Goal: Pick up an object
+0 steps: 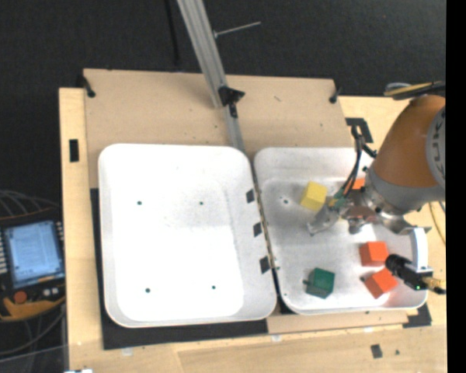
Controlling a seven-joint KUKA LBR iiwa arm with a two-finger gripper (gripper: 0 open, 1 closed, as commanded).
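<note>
— Do we see any writing or labels?

— None that we can read. The pendant [27,259] at the left edge has a lit blue screen, but its text is too small for us to make out.

— And the surface and the room?

— We see a pale wooden bench [74,208] on a dark floor [31,45]. A brown board [163,107] lies under the far side of the bins, and a grey metal rail [206,41] slants down from the top towards the gap between them.

— What do the bins hold?

— The left bin [113,208] shows us bare white with a few dark dots. The right bin [291,169] holds a yellow block [314,196] near its middle, a green block [321,282] near its front wall, and two orange blocks in the front right corner: one orange block [373,253] behind, the other orange block [380,284] just in front of it.

— Where is the arm?

— We see it reach in from the right, over the right bin. The gripper [326,217] hangs just beside the yellow block, on its near right side.

— Are the jaws open, and do they hold anything?

— We cannot tell; they blur against the white bin. We see no block between them.
</note>
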